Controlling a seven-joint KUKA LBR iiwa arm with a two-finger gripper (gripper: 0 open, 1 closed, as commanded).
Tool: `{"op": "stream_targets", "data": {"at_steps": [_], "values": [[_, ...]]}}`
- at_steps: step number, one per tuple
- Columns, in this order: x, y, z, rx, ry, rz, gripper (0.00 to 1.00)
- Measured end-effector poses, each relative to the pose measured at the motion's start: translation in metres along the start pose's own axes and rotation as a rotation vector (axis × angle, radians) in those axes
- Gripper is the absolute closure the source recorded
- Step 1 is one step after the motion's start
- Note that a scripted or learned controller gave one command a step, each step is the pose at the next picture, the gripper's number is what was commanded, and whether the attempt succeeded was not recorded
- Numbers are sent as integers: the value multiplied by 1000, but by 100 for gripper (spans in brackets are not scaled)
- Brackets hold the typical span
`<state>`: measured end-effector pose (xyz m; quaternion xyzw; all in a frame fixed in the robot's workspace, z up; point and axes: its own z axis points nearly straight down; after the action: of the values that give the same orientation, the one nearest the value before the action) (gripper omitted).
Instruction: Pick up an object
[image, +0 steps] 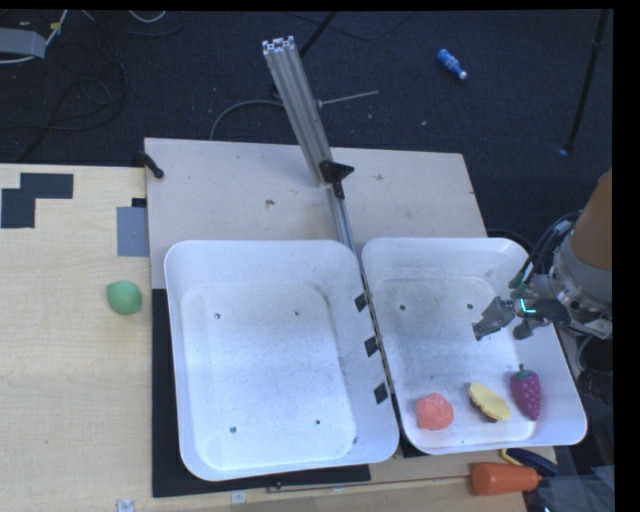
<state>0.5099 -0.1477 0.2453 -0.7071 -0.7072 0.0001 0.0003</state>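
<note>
hovering over the right bin, the gripper holds nothing that can be seen; whether it is open or closed, i cannot tell. below it, along the bin's near edge, lie a purple fruit, a yellow piece and, further left, a pinkish-orange ball.
</note>
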Motion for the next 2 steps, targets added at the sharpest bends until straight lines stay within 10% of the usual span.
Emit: {"op": "stream_targets", "data": {"at_steps": [2], "values": [[-3, 3, 62, 5, 1, 0, 0]]}}
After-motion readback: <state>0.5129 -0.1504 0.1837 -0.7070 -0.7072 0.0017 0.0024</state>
